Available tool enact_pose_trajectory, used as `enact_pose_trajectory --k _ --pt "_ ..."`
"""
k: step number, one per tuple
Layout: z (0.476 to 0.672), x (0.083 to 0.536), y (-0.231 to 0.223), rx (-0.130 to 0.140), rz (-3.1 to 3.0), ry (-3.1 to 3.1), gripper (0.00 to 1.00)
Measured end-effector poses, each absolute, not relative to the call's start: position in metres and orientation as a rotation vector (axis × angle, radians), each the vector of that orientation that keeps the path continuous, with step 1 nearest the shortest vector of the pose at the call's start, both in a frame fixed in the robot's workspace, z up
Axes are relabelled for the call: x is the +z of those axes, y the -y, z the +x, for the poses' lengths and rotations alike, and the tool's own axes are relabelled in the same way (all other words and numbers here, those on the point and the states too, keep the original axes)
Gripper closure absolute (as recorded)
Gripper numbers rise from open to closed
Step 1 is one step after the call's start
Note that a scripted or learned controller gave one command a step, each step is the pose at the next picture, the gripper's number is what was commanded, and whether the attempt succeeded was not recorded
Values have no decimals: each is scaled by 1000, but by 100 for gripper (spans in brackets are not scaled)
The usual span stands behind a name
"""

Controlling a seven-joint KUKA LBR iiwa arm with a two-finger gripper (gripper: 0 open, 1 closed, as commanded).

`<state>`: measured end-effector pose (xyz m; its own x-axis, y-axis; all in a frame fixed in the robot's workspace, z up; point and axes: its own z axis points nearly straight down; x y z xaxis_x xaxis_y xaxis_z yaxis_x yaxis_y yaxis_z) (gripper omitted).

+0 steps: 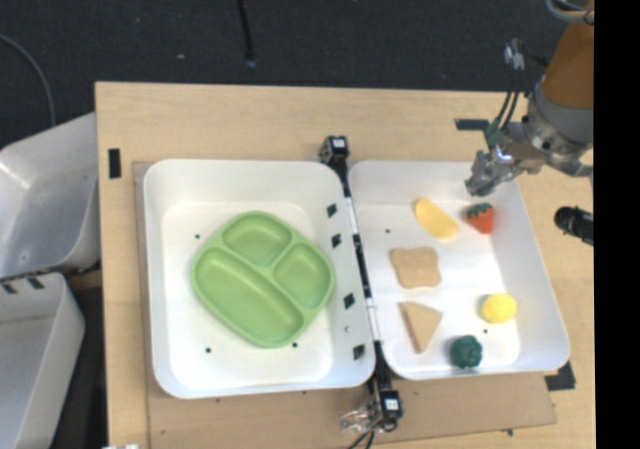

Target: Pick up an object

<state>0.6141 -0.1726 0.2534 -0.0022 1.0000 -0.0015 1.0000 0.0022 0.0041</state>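
Observation:
The right bin (pixel 530 267) holds several small items. A yellow banana-like piece (pixel 436 218) lies near its back, with a red strawberry-like piece (pixel 481 218) just to its right. A tan toast slice (pixel 414 267) sits mid-bin, a tan wedge (pixel 421 324) lies below it, a yellow lemon-like ball (pixel 498 308) rests at the right, and a dark green piece (pixel 464 351) sits near the front edge. My gripper (pixel 487 177) hangs over the bin's back right corner, just above the red piece. Nothing shows between its fingers.
The left bin (pixel 170 237) holds a green divided plate (pixel 262 278). A black-clipped divider (pixel 352 257) runs between the bins. The arm (pixel 565 87) comes in from the upper right. A white box (pixel 45 197) stands at the bench's left.

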Motion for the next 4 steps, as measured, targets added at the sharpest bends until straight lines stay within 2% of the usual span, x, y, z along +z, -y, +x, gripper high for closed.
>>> enact_pose_trajectory --k 1,2,4 --pt "621 243 118 1 2215 -2227 100" --pt "615 240 70 1 2215 -2228 100" --pt "633 243 -50 5 2212 -2230 100"
